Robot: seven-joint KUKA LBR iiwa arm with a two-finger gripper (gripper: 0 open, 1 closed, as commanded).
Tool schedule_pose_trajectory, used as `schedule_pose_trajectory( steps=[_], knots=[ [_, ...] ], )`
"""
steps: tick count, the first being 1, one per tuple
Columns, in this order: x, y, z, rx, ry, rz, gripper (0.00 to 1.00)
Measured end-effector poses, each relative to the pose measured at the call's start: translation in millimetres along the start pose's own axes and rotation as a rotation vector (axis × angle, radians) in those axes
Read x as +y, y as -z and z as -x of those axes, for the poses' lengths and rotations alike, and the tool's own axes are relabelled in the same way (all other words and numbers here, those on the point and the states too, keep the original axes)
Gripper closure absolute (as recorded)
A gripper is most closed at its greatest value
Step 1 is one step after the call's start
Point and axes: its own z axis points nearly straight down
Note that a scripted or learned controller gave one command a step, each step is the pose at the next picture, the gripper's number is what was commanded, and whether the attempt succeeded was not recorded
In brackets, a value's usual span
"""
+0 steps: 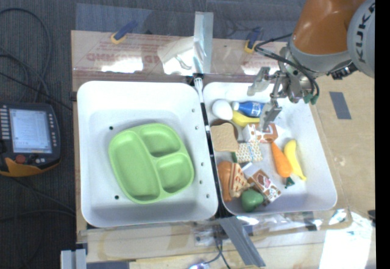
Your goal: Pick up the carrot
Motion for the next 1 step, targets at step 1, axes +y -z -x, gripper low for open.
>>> schedule_pose_trajectory(
  steps=[1],
  knots=[
    [-8.1,-129.8,-50.4,-0.006,-0.082,0.001,0.00]
  ],
)
